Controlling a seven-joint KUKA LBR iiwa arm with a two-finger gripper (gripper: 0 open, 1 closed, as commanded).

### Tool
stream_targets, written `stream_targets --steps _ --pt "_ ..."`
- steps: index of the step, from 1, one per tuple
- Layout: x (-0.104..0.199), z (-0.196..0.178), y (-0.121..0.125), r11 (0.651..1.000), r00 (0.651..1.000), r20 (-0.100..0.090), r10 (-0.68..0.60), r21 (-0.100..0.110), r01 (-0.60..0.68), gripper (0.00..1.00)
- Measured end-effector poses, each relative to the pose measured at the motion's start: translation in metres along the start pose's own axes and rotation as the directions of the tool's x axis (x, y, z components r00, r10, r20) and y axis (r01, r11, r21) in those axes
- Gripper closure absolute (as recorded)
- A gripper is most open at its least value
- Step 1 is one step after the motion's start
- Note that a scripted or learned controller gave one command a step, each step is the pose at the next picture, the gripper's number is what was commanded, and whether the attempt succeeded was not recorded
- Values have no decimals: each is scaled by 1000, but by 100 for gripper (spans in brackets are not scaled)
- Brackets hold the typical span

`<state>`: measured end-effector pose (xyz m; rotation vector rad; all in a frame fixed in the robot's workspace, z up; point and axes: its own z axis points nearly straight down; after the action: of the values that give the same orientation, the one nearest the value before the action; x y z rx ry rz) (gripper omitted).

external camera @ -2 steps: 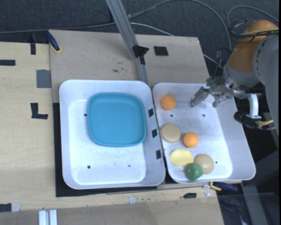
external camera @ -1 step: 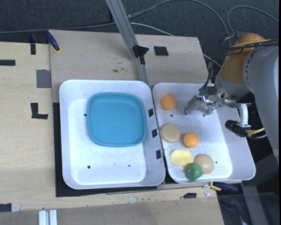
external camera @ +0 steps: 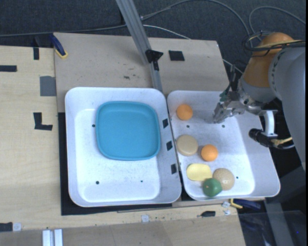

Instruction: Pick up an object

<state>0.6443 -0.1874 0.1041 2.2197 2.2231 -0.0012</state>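
Note:
The right bin holds several small items: an orange ball at the far left corner, a beige round piece, a second orange ball, a yellow piece, a green ball and a tan round piece. My gripper hangs over the far part of that bin, to the right of the first orange ball and apart from it. I see nothing between its fingers.
The left bin carries a blue square plate. A grey metal pole slants up from between the bins. Cables run behind the right bin. The arm fills the right side.

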Motion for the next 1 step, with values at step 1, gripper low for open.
stream_targets --steps 1 --pt "-7 -60 -1 1000 1000 1 1 -5 -1 100"
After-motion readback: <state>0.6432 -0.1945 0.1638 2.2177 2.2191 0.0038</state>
